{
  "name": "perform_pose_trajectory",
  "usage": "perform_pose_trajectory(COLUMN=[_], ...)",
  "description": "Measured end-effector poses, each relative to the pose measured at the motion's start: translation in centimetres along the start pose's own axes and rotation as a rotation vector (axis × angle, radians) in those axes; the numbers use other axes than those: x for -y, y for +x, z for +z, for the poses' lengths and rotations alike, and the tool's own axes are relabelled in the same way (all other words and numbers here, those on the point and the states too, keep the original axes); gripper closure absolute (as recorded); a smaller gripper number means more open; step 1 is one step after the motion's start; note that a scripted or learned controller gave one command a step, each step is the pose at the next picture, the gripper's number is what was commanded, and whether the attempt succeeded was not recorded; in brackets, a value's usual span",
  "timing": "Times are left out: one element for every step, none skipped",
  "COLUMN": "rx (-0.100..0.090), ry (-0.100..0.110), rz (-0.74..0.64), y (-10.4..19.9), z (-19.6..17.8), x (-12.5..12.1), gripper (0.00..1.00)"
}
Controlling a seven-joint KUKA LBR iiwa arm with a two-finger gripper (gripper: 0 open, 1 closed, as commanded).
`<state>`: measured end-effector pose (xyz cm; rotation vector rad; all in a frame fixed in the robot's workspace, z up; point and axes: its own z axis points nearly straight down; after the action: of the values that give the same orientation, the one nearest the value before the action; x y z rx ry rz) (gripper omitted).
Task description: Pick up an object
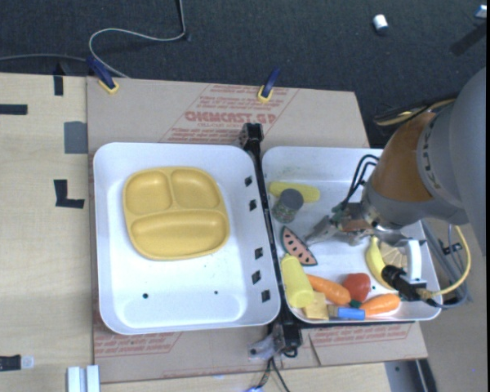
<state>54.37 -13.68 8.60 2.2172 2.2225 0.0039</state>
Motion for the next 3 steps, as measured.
perform_pose_trajectory(rx=[0.001,0.001,0.001], ry=[0.001,0.003,0.001], rz=[0.0,0.002,0.001], y=[3.5,3.5,3.7], z=[0.1,0.1,0.1], x=[-7.6,-1.1,-4.6], gripper=[0.0,0.0,0.0])
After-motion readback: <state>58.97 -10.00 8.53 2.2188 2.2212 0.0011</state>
